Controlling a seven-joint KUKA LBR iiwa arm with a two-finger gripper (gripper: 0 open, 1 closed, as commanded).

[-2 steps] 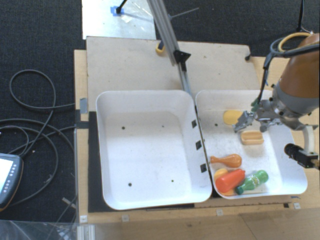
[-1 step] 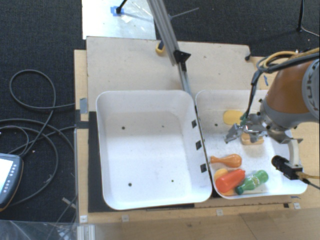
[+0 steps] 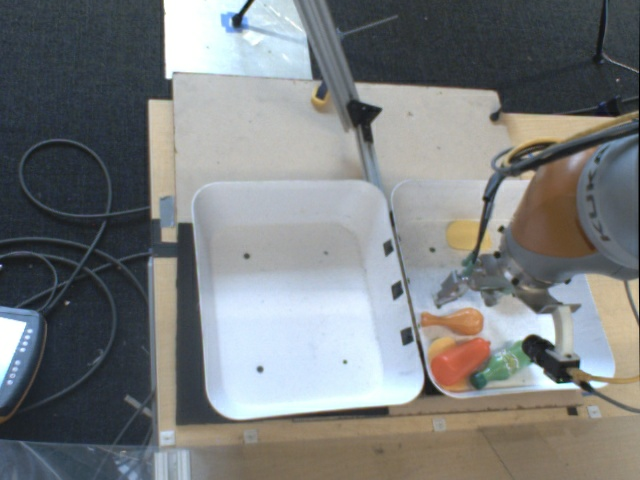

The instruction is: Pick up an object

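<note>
Seen from above: end effector [image 3: 452,286] poised over the right bin [image 3: 420,203] on the table [image 3: 260,128]. Directly below it, a drumstick-shaped toy [image 3: 455,320]; further toward the near rim, a pepper-shaped toy [image 3: 459,360] with a small bottle [image 3: 503,364] touching its right side. Just behind it, a flat round piece [image 3: 464,234]. To its left, the other bin [image 3: 300,298].

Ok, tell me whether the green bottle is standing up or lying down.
Lying down. The green bottle rests on its side on the floor of the right bin, near the front wall, beside a red object.
</note>
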